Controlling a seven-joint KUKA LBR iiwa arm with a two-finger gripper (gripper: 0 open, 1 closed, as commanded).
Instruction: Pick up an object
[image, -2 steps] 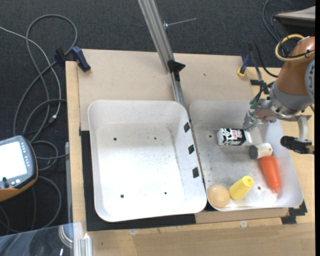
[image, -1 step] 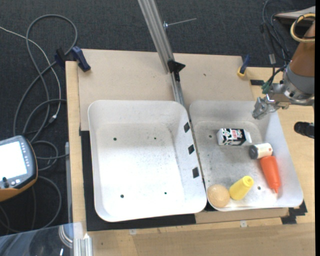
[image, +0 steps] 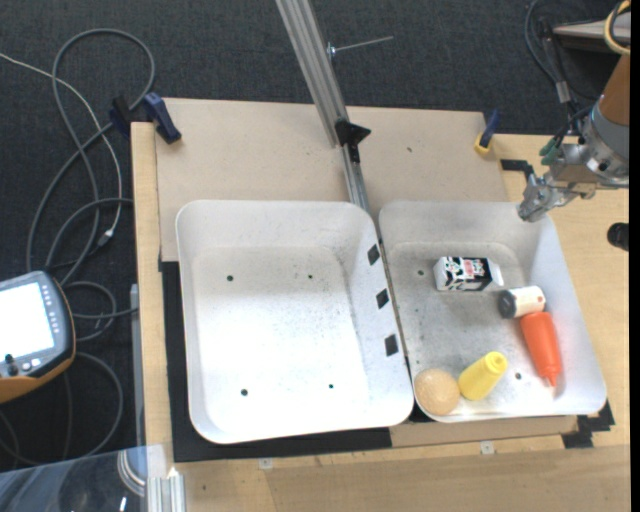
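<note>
The right bin (image: 425, 245) holds a black-and-white milk carton (image: 466, 273) lying on its side and an orange bottle (image: 542, 347) with a white cap (image: 523, 300). Along its near edge lie a yellow bottle (image: 482, 376) and a round tan bun (image: 437, 391). My gripper (image: 533, 205) hangs over the far right corner of this bin, up and to the right of the carton and well apart from it. I see no object in it.
The left bin (image: 200, 230) sits beside the right one. A slanted metal post (image: 325, 80) rises from the far edge between the bins. Blue and yellow clamps (image: 160, 118) hold the board at its back corners. Cables and a pendant (image: 30, 335) lie at left.
</note>
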